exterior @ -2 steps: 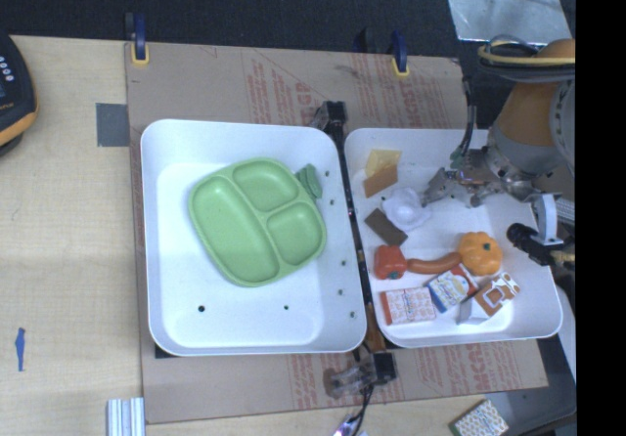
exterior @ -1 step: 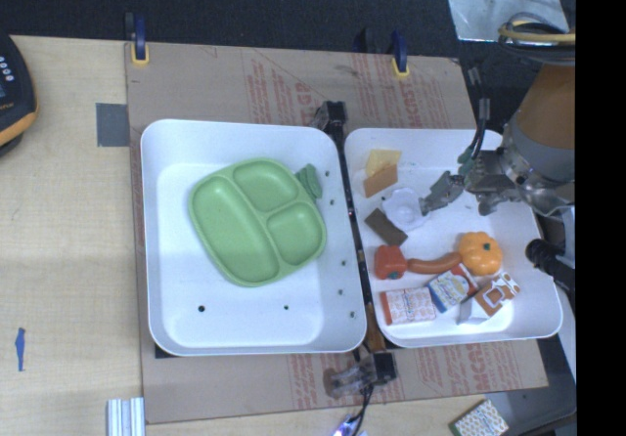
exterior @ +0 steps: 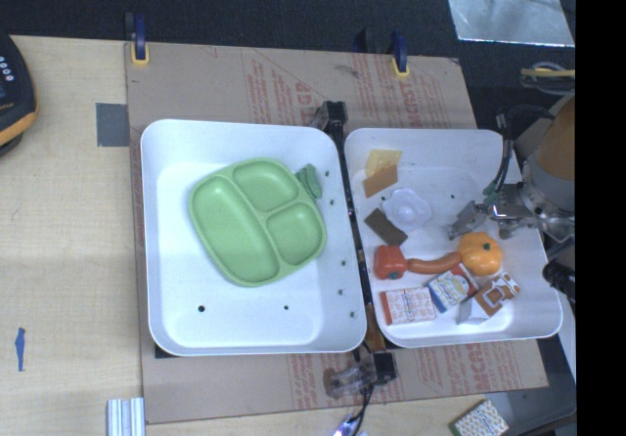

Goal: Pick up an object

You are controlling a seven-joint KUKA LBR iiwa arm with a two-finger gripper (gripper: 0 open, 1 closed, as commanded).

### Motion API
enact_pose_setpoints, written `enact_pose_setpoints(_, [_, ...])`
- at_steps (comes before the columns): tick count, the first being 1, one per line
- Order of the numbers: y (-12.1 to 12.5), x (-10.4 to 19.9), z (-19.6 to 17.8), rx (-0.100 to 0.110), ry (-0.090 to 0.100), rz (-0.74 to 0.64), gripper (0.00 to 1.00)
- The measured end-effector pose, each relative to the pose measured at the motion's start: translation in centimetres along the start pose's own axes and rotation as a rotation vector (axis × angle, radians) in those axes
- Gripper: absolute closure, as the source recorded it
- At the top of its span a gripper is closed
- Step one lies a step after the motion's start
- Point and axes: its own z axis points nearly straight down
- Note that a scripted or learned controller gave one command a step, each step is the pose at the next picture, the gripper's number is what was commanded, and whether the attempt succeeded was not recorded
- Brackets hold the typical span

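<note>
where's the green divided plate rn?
In the left bin, the green divided plate lies toward the back, a small green piece at its far-right edge.

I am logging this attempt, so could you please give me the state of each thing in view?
green divided plate: flat in the left bin, compartments bare
orange ball: resting in the right bin, not gripped
pincer: low over the right bin, beside the ball
small cartons: lying flat

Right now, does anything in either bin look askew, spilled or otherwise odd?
Nothing looks spilled or damaged. The green three-compartment plastic plate lies flat but turned at an angle to the walls of the left white bin. In the right white bin, the small items are crowded toward the near side, some touching or overlapping around the orange round toy.
</note>
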Motion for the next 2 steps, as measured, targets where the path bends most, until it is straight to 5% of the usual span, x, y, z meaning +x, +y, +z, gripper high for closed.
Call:
enact_pose_setpoints(1, [9.8,5.2,2.9,-0.011,0.004,-0.012,0.00])
enact_pose_setpoints(2, [0.1,0.6,2.9,0.000,0.002,0.000,0.00])
